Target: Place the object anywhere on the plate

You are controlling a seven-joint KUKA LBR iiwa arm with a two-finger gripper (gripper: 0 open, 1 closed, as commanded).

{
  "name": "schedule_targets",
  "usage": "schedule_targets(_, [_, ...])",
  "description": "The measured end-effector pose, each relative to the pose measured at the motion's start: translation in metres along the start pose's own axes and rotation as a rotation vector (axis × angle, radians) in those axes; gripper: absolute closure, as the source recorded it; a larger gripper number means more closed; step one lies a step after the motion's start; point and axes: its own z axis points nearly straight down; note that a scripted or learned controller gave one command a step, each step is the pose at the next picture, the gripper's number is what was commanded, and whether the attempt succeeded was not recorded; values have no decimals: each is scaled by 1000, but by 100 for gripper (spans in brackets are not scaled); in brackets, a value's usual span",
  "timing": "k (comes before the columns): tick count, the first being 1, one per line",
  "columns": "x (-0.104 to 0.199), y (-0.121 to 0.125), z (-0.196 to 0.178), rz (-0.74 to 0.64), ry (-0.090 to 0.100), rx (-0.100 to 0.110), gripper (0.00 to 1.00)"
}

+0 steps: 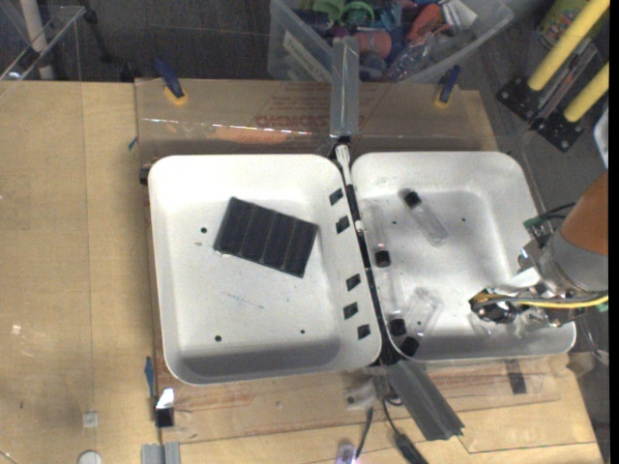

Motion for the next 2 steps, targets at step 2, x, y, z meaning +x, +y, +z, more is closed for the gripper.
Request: schedule_targets(2, [0, 2, 1, 1, -9, 2, 100])
